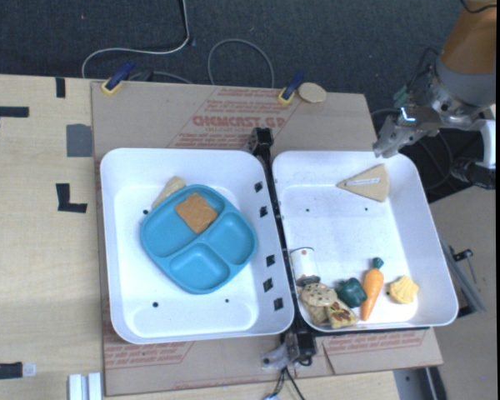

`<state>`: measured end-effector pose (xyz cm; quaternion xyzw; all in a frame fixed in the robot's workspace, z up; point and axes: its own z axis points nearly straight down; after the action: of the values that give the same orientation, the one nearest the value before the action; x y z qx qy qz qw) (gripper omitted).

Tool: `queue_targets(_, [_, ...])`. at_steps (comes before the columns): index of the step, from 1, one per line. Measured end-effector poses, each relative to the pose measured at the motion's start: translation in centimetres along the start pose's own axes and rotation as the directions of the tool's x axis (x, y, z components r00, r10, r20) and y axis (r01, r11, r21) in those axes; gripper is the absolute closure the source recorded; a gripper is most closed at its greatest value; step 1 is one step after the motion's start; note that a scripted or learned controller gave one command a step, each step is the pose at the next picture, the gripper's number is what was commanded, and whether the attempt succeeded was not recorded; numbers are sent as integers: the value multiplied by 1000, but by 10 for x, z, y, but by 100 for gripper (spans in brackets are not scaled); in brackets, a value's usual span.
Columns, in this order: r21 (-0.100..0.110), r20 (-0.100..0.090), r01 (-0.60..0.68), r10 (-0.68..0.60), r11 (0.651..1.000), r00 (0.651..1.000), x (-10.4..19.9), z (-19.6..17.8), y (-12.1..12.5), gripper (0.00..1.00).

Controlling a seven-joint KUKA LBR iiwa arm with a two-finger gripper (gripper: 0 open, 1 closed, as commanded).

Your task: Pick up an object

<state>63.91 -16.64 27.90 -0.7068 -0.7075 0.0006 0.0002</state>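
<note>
White plastic bins sit side by side. In the right bin [417,223], a tan wedge-shaped sandwich slice [365,182] lies near the far right corner, its long axis running left to right, its tip pointing left. An orange carrot [371,290] stands roughly upright along the near edge, green top pointing away. The gripper [389,140] hovers just outside the far right corner, holding nothing; finger spacing cannot be told.

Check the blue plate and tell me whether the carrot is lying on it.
No. The carrot lies in the right bin near its front edge, while the blue plate sits in the left bin.
</note>
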Motion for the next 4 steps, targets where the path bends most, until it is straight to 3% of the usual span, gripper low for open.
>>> queue_targets(1, [7,-1,-5,5,1000,1000,-25,48,-62,0])
queue_targets(2, [2,1,1,-1,1000,1000,-51,137,2,0])
queue_targets(3, [20,-9,2,-2,1000,1000,-56,184,29,0])
queue_targets(4, [-1,-2,5,-5,1000,1000,8,169,30,0])
